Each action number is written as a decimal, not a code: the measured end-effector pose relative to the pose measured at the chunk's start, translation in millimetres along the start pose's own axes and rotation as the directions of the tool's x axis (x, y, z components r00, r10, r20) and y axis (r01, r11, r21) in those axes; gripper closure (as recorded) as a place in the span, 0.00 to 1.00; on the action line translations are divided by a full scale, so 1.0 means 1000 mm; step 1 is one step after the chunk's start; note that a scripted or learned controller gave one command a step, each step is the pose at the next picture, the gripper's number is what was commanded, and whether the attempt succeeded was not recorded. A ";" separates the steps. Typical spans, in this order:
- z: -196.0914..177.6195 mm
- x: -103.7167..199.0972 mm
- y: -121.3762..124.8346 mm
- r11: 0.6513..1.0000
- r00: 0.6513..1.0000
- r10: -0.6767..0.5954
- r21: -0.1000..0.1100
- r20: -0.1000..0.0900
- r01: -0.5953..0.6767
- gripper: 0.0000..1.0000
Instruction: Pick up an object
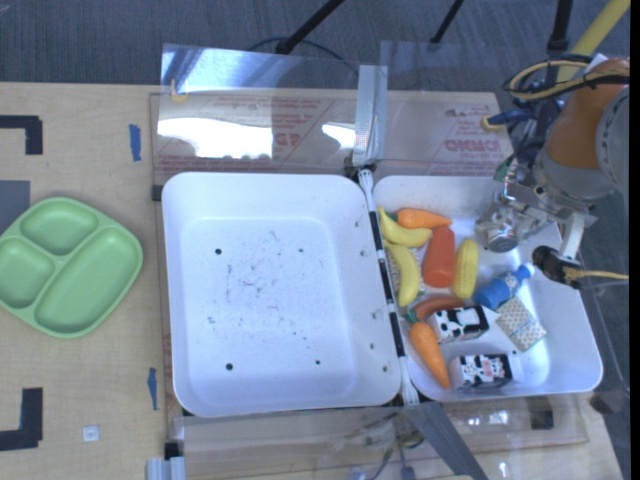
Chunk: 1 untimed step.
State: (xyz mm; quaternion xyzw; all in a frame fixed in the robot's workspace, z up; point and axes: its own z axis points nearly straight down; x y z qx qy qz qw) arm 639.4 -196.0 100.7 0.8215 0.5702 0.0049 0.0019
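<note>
The right bin holds a pile of toy food. There is a yellow banana, a second banana, an orange carrot, a red-orange block, a yellow corn cob, a blue bottle, a checkered packet, two cow-print cartons and another carrot. My gripper hangs over the bin's upper right part, just right of the corn cob and above the blue bottle. Nothing shows in its grasp.
The left bin lies beside the right one, with a divider rim between them. A green sectioned plate rests on the bench at far left. Clear plastic panels stand behind the bins. Cables trail from the wrist at right.
</note>
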 end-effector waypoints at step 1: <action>-0.078 0.043 0.006 0.994 0.994 0.107 0.007 0.007 -0.107 1.00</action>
